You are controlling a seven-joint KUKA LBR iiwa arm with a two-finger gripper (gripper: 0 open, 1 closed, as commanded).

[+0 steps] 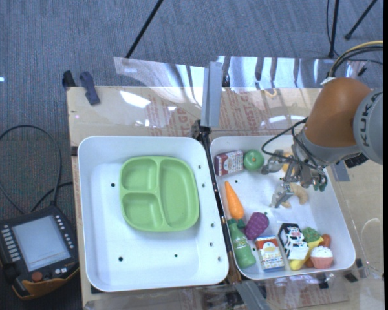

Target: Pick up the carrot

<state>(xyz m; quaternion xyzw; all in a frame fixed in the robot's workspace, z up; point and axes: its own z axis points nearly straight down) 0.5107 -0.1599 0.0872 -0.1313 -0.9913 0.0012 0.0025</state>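
Note:
The orange carrot (233, 201) lies in the right bin (333, 202), close to its left wall, with its leafy end pointing toward the front. My gripper (282, 197) hangs over the middle of that bin, a short way right of the carrot and apart from it. Its fingers stand open with nothing between them. The grey arm with its orange band (336, 118) reaches in from the right.
Around the carrot sit a red-white carton (228, 163), a green apple (253, 160), purple grapes (257, 225) and a green bottle (243, 244). A yellow banana (300, 194) lies beside the gripper. Several toy foods crowd the front right corner. The left bin (97, 237) holds a green divided plate (160, 192).

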